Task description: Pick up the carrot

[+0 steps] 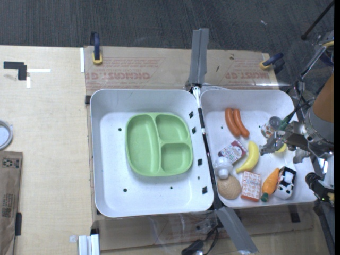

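Note:
The carrot is orange with a green tip and lies near the front of the right bin, tilted, between a small red-and-white carton and a black-and-white cow toy. My gripper hangs over the right side of that bin, behind the carrot and just right of a banana. The gripper is apart from the carrot. A small yellow piece shows right by the gripper's tip.
Also in the right bin are two sausages at the back, a snack packet, a small white object and a round bun. The left bin holds a green divided plate.

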Action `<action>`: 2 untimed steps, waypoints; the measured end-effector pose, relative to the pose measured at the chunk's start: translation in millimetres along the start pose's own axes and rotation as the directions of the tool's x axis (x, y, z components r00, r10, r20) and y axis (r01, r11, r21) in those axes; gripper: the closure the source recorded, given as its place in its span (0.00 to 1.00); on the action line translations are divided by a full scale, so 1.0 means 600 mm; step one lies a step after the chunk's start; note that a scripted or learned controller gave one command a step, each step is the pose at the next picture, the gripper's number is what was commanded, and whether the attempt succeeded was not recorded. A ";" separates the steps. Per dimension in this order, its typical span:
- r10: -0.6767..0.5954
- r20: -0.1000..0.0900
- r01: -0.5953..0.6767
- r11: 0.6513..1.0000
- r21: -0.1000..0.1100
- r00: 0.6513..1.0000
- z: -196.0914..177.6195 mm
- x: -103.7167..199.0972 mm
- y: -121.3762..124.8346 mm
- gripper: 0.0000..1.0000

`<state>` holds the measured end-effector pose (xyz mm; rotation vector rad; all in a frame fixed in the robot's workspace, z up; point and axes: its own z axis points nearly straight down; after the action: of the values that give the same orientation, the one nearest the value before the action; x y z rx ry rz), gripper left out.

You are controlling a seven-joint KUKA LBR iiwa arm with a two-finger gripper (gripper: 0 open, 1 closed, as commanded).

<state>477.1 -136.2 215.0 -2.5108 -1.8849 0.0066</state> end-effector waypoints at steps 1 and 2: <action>-0.076 0.003 0.076 0.997 -0.031 0.997 0.170 -0.064 0.034 0.00; 0.357 -0.014 -0.357 0.933 -0.051 0.934 0.179 -0.054 0.041 0.00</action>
<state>491.0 -174.5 107.7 -2.8466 -1.4152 -0.0492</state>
